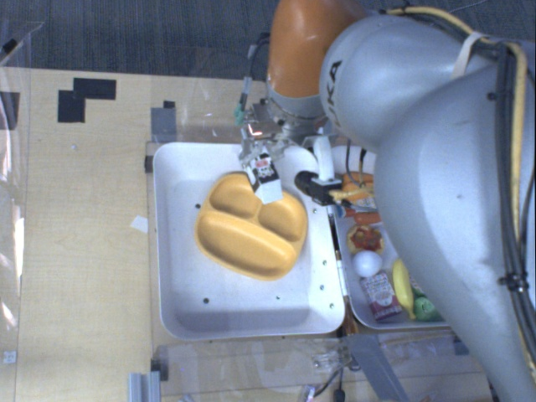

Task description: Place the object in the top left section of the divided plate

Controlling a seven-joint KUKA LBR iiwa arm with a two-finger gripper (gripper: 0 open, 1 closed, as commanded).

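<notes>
One small white-and-dark object [266, 178] hangs at the tool [261, 167], apparently pinched between its fingers, over the divider of the yellow divided plate [251, 239] in the left bin [180, 300]. A good release wants it moved leftward, low over the top left section [230, 195].
</notes>
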